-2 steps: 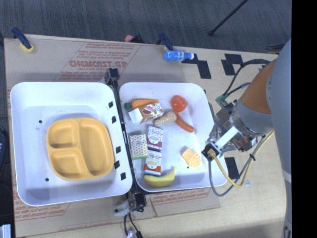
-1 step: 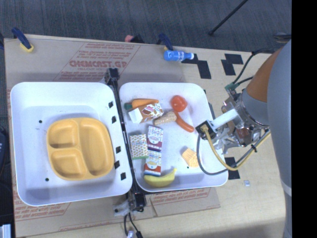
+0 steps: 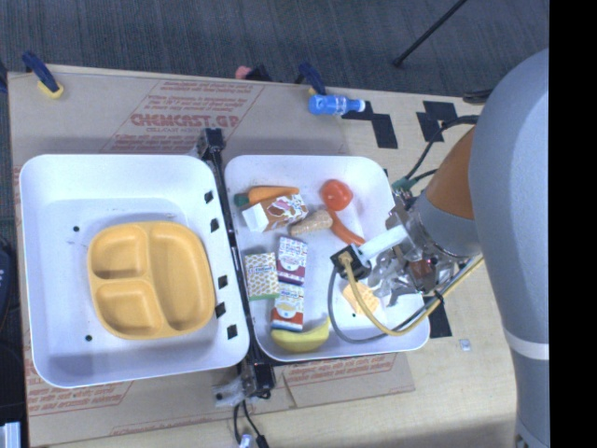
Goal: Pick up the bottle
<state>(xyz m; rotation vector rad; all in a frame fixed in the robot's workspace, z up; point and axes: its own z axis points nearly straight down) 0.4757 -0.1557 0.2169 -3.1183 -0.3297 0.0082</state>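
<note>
The grey arm (image 3: 513, 203) reaches over the right bin (image 3: 396, 180). Its gripper (image 3: 392, 273) hangs above that bin's right side; its state cannot be told. The blue bottle (image 3: 334, 105) lies outside, beyond the bin's far edge.

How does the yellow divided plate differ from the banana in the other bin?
The yellow divided plate is broad and flat with three compartments; the banana is a small curved piece. The plate lies alone in the left bin; the banana sits at the near edge of the crowded right bin, against a carton. Both are yellow.
</note>
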